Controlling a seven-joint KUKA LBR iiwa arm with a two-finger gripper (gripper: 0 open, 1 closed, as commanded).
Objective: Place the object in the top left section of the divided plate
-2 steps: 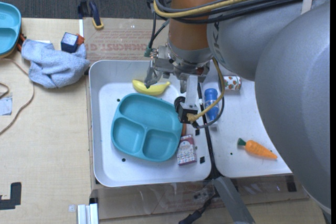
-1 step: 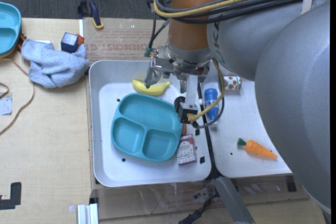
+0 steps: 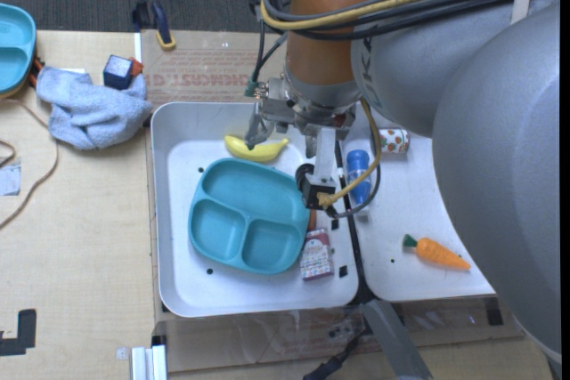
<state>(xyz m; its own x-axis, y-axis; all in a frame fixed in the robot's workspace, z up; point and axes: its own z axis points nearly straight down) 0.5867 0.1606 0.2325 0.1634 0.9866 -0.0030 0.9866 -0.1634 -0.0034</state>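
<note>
A yellow banana lies in the left bin, against the far rim of the teal divided plate. The plate has three sections and nothing lies in them. My gripper hangs under the orange wrist band, right over the banana's right end, with a grey part of it down at the banana. The wrist and cables hide much of the gripper. From this view I cannot make out whether the banana is gripped or just touched.
A red and white packet lies at the plate's right edge. The right bin holds a blue bottle, a small spotted can and a carrot. A grey cloth and a blue cube sit left of the bins.
</note>
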